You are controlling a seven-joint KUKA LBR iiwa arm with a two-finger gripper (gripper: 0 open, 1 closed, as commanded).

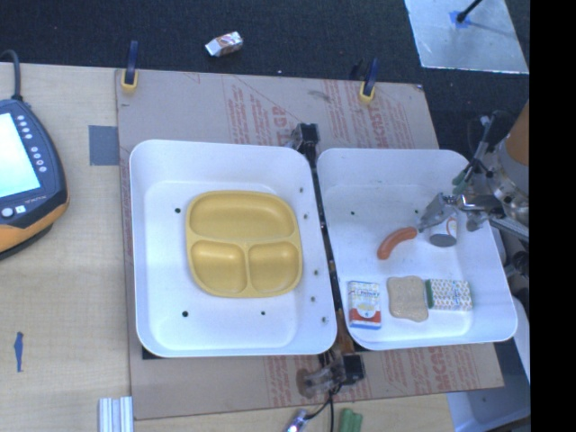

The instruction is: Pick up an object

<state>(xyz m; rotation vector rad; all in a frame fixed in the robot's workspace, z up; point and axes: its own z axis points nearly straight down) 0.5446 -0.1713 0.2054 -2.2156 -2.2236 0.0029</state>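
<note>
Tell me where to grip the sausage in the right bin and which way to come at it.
Grip the sausage across its narrow middle, coming straight down from above. It lies flat on the bin floor, slanting from lower left to upper right, so the fingers should probably close across that slant. Bare floor on both sides leaves room; the gripper is just off its upper right end.
</note>
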